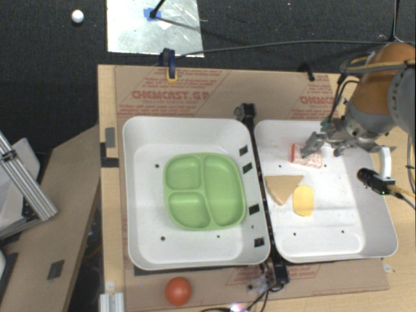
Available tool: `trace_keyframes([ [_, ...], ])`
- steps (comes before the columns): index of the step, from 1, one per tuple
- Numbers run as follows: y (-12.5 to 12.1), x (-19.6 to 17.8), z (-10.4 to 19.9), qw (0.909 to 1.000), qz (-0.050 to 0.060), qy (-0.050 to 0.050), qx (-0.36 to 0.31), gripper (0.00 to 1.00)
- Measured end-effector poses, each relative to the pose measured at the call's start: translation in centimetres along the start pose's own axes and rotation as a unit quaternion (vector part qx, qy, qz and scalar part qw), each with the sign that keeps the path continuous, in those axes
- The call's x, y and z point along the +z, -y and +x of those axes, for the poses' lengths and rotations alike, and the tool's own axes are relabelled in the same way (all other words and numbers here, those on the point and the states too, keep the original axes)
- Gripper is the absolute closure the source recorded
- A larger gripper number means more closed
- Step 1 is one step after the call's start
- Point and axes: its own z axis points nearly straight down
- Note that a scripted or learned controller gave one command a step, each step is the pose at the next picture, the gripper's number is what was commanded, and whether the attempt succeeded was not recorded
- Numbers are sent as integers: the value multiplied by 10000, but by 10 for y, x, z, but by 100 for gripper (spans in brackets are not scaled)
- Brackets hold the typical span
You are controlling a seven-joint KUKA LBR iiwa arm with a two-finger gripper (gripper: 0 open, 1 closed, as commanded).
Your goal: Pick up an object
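Observation:
The right bin (364, 239) holds three things: a small red-and-white packet (307, 156) near its far side, a tan wedge (282, 188) in the middle, and a yellow piece (303, 200) touching the wedge's right corner. My gripper (325, 147) hangs open at the far side of this bin. It sits just above and to the right of the red-and-white packet, with nothing between its fingers. A green divided plate (204, 190) lies in the middle of the left bin (143, 148).
An orange ball (178, 290) sits on the bench in front of the left bin, outside both bins. The bins meet at a black-clipped divider (255, 187). A foil sheet (155, 18) and a small white ball (78, 16) lie far behind the bench.

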Motion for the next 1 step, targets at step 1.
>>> trace_keyframes([
  [1, -2, -13, 0, 10000, -24, 4, -4, 100],
])
